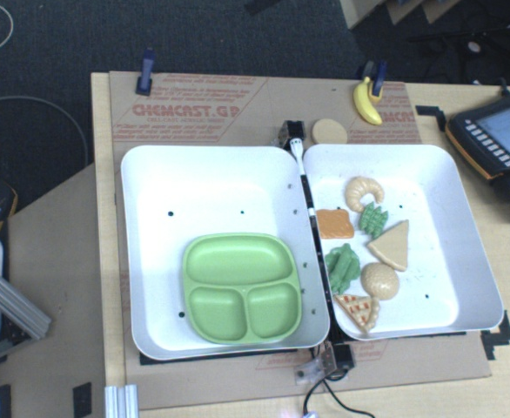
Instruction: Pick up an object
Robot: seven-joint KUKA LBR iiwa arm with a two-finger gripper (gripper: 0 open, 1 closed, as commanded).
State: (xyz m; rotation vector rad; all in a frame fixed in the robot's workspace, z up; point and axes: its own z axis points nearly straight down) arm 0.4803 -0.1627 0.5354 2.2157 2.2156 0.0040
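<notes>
orange-edged tablet (497, 143) cut off at right edge, metal rail (10, 303) clipped at left edge

Green tray (240, 287), white bins (150, 233), yellow banana (367, 103), orange square (334, 224)

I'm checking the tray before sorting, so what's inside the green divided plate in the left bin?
The green three-compartment plastic plate lies flat in the left white bin. All three compartments show bare green, with no items in them. The bin floor directly under the plate is covered, so that part cannot be seen.
</notes>
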